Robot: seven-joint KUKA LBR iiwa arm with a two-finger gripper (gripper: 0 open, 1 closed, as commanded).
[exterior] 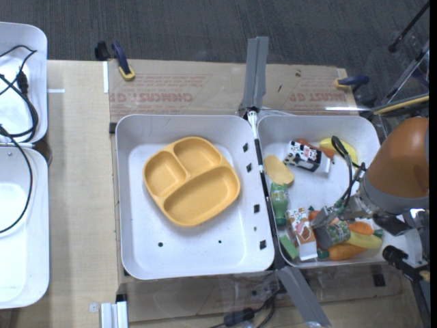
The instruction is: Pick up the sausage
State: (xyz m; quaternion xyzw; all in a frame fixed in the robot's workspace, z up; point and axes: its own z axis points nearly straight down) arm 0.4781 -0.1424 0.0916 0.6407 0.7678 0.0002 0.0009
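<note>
Beside right bin's (372, 130) front edge, claw (332, 225).

The round yellow three-compartment plate (192, 180) looks like smooth matt plastic. Both shallow white bins (136, 251) have a smooth, faintly glossy plastic finish. The pale bench top (78, 183) shows light wood grain, and brown printed cardboard (177, 91) lies matt behind them.

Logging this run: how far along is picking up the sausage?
Done: the arm has reached low over the right bin, its gripper among the toy food. In hand: nothing visibly held. Left: I cannot single out the sausage in the pile; gripping and lifting it remain.
</note>
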